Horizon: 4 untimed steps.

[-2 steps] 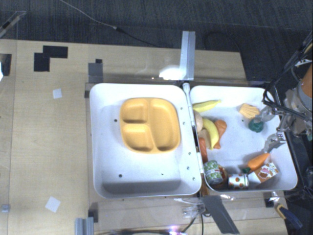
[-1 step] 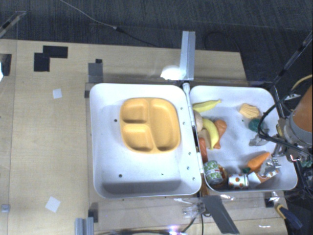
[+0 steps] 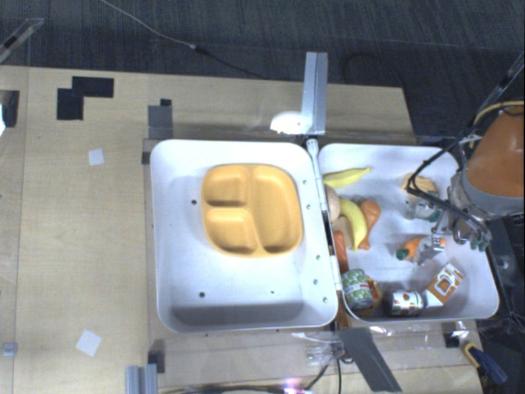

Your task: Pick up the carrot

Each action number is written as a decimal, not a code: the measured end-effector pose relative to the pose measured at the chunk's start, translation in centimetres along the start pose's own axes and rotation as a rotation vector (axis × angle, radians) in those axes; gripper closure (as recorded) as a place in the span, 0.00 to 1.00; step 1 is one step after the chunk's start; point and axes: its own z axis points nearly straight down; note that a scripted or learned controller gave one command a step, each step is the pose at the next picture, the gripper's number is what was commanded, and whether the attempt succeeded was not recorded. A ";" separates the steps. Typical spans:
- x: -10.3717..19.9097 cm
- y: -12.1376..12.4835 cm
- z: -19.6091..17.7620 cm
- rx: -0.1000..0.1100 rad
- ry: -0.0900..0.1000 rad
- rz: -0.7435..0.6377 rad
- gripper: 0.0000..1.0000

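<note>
The carrot (image 3: pixel 409 249) is small and orange with a green top. It lies on the floor of the right bin (image 3: pixel 484 306), right of centre. My gripper (image 3: pixel 430 249) hangs low over the bin at the carrot's right end, very close to it or touching it. The orange-banded wrist (image 3: pixel 500 167) hides what lies behind it. I see nothing lifted off the bin floor.
The right bin also holds two bananas (image 3: pixel 348 176), an orange-brown vegetable (image 3: pixel 370 222), a green can (image 3: pixel 358 290), a tin (image 3: pixel 404 302), a small carton (image 3: pixel 445 282) and a bun-like item (image 3: pixel 418 185). A yellow divided plate (image 3: pixel 250 208) sits in the left bin (image 3: pixel 176 302).
</note>
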 end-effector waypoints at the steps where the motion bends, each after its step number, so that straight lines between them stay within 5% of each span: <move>1: 5.2 4.8 -0.2 0.000 -0.002 0.149 0.00; 2: 4.8 4.9 -1.5 -0.001 -0.011 0.142 1.00; 3: 7.7 7.3 -0.3 0.000 -0.009 0.516 1.00; 4: 6.7 -1.2 -0.2 0.003 -0.005 0.128 1.00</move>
